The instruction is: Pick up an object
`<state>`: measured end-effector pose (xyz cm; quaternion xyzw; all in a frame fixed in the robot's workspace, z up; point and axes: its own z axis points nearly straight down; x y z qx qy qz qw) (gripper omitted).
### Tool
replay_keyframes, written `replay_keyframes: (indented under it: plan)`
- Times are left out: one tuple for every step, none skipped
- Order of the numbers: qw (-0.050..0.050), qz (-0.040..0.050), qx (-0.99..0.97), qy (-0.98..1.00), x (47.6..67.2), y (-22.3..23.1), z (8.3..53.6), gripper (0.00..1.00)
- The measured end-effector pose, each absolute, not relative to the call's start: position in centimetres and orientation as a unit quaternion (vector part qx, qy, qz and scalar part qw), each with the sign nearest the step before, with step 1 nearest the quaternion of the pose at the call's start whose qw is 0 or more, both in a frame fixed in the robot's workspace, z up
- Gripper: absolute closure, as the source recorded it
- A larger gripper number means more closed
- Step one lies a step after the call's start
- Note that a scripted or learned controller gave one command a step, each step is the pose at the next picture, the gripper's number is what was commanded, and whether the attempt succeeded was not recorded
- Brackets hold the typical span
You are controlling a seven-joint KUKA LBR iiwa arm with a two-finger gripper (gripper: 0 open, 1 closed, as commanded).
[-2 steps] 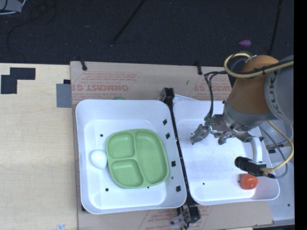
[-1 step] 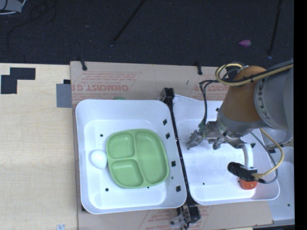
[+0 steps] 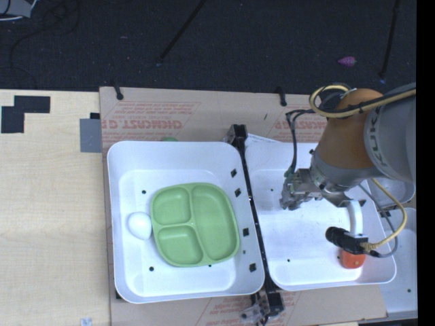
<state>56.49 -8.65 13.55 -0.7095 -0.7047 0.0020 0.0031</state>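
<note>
Looking down on the bench (image 3: 47, 202) now, I've got the arm (image 3: 346, 145) reaching in from the right over the right bin (image 3: 306, 277). The gripper (image 3: 293, 194) sits low over the bin's left half, near the divider between the two bins. From this angle I can't tell whether it's apart or together, and I see nothing in it. There's a small orange object (image 3: 351, 260) by the right bin's near right corner, well apart from the gripper. Over in the left bin (image 3: 129, 161), a green divided plate (image 3: 194, 223) lies flat in the middle. A white egg-shaped piece (image 3: 140, 225) is touching its left edge. Both bins rest on a cardboard sheet (image 3: 177, 117).
</note>
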Motion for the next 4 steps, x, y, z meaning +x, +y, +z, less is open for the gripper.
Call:
replay_keyframes:
  plan:
    - [-0.001,-0.0009,-0.707,-0.707,56.6,-8.5,19.8,1.00]
    - [-0.001,-0.0007,-0.707,-0.707,56.7,-8.6,24.2,1.00]
    - [0.001,0.0001,-0.706,-0.708,56.8,-3.1,24.6,1.00]
    - [0.001,0.0002,-0.705,-0.709,56.5,2.1,24.9,1.00]
